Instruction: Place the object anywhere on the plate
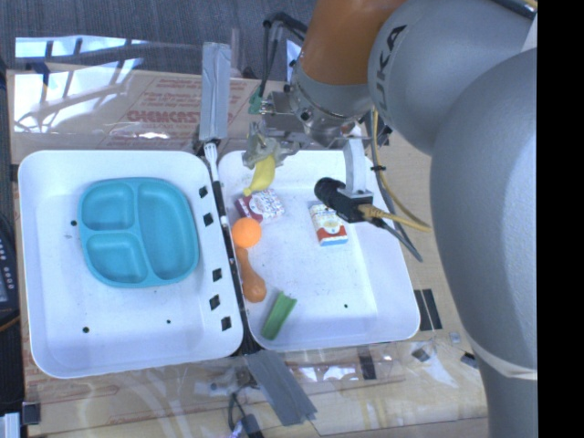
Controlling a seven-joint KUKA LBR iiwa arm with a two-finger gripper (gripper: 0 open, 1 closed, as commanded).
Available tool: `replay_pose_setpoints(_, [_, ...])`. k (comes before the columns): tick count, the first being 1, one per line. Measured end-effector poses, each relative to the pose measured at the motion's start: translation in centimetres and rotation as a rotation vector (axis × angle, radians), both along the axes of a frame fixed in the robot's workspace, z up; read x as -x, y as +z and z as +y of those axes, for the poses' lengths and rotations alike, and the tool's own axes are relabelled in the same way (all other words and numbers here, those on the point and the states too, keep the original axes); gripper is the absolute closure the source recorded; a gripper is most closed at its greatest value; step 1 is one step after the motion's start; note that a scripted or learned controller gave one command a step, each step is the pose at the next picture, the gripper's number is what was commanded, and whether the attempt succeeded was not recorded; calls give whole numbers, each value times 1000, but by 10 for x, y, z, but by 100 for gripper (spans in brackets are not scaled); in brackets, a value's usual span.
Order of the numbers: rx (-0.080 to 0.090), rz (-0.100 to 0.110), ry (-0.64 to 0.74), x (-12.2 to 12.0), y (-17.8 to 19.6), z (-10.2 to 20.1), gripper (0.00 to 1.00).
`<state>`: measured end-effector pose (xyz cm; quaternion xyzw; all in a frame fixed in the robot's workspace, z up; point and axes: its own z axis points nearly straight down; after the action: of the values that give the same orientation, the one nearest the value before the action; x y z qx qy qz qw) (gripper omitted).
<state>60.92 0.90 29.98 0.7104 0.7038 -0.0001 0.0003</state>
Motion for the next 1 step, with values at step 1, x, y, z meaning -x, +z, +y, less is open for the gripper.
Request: replay_pose_setpoints(1, [-1, 5, 214, -16, -37, 87, 100])
